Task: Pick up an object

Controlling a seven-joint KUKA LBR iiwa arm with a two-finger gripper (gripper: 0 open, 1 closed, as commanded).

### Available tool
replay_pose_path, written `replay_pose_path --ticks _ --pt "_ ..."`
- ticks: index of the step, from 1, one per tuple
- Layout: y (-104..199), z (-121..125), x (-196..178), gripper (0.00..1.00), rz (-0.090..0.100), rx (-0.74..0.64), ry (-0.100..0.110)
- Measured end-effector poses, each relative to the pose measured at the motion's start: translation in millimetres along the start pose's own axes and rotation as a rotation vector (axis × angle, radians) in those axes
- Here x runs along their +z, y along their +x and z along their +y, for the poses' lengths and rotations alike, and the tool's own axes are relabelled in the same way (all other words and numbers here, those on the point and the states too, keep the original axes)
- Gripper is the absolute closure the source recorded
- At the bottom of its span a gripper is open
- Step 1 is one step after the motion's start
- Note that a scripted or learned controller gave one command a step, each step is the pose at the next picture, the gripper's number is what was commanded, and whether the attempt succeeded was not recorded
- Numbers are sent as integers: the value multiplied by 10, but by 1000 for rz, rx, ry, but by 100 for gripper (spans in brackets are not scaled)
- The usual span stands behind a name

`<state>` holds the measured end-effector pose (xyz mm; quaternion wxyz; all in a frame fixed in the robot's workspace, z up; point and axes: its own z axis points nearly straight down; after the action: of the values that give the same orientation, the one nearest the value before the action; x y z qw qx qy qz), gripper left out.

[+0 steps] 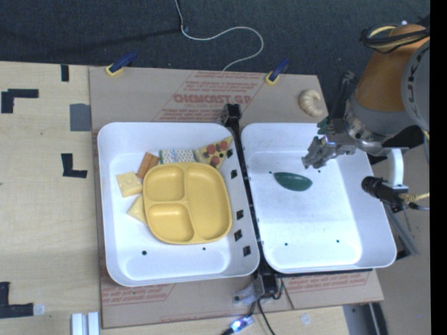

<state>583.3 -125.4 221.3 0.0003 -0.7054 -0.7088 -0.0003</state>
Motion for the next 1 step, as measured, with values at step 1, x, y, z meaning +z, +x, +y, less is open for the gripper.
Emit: replay_pose_path --ticks 1 --pt "277 376 70 100 0 -1 0"
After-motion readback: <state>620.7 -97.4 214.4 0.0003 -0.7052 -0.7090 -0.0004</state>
